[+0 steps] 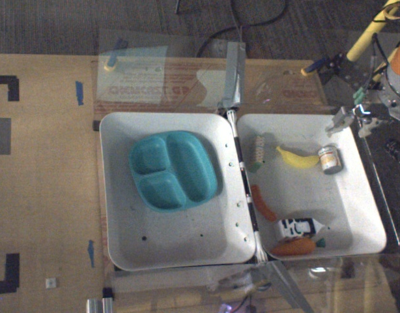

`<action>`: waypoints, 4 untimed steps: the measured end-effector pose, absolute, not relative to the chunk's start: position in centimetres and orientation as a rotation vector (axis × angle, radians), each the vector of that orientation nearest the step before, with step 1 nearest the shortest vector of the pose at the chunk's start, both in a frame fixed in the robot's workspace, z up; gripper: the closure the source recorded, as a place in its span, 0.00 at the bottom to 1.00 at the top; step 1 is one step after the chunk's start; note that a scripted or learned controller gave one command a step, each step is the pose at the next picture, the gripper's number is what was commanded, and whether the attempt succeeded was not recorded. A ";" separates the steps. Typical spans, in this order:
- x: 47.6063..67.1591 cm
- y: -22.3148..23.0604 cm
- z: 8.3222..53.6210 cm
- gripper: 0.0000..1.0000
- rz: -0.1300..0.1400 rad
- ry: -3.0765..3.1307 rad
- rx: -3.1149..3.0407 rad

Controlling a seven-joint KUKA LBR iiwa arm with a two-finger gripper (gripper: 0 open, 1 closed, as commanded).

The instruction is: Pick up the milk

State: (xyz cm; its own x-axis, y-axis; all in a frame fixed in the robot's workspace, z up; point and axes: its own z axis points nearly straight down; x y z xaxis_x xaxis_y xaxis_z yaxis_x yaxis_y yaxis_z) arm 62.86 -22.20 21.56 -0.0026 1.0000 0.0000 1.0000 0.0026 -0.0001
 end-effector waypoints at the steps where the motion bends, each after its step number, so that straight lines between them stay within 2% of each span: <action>1: 62.9 -22.2 21.6 0.00 0.000 -2.224 -2.218; 2: 58.9 -15.1 8.8 0.00 -0.006 -2.124 -2.322; 3: 60.6 -17.1 8.8 0.00 -0.016 -2.209 -2.227; 4: 58.3 -20.3 41.9 0.00 0.000 -1.982 -2.442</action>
